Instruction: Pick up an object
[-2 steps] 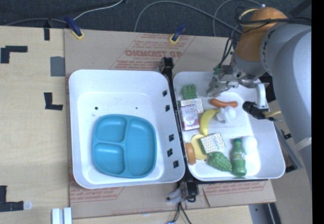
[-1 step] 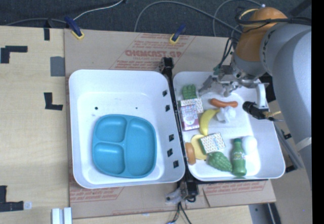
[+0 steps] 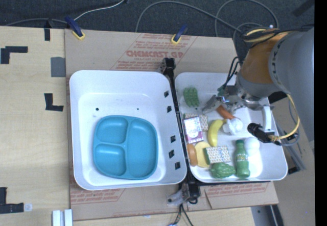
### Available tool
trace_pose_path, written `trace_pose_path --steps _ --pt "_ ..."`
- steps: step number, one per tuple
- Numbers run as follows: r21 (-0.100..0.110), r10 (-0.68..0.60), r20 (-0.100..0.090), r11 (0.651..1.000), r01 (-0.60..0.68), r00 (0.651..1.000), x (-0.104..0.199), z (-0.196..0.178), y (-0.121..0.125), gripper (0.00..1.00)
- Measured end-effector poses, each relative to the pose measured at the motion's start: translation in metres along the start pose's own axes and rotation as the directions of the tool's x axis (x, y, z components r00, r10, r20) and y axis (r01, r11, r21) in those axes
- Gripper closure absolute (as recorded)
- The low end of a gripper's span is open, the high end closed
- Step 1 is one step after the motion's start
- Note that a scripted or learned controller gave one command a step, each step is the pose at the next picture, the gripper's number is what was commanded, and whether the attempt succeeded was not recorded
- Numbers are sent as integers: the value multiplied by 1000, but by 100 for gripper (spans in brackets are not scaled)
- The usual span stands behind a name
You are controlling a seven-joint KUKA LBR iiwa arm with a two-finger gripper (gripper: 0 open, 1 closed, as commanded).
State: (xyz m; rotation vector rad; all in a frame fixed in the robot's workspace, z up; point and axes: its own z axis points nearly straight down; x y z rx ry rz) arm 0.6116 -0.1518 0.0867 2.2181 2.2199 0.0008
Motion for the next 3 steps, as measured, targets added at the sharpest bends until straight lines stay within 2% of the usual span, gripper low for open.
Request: trace_pose_path --steps 1,2,3 --pt "-2 0 0 1000 0 1000 31 0 -33 0" --pt "-4 1 1 1000 -1 1000 31 -10 -33 100" --pt "2 -2 -3 1000 2 1000 97 -98 -13 100"
